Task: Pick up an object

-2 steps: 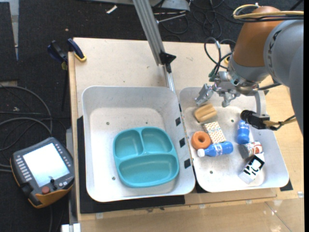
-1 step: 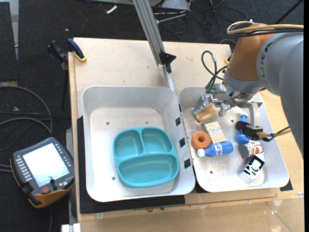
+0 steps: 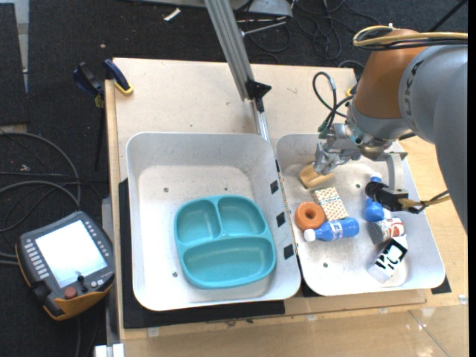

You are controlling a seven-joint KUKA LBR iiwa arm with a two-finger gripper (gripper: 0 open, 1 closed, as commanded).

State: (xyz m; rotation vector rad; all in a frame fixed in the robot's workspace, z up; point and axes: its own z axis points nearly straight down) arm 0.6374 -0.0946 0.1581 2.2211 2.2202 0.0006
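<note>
Reaching in from the right, the arm (image 3: 416, 80) hangs over the far part of the right bin (image 3: 424, 274). The gripper (image 3: 325, 163) is low at the bin's far left corner, right over a tan block (image 3: 314, 176). It looks to be touching the top of the block, but I cannot tell if it has grabbed it or let go; the tips are too small and dark to read.

The block lies on the bin floor, so nothing looks lifted yet. I think the pick is just at the grab step. The grab and the lift are left to do.

Other things lie in the same bin. A checked pack (image 3: 330, 202) is just beside the block, toward the near side. A donut (image 3: 310, 216) sits near the bin's left wall, and a blue bottle (image 3: 332, 231) lies just in front of it. A small blue toy (image 3: 374, 207) and a black and white box (image 3: 390, 259) are toward the right side.

In the left bin (image 3: 149, 155) sits a blue tray (image 3: 223, 240) with three parts. Both bins rest on the counter (image 3: 178, 95).
</note>
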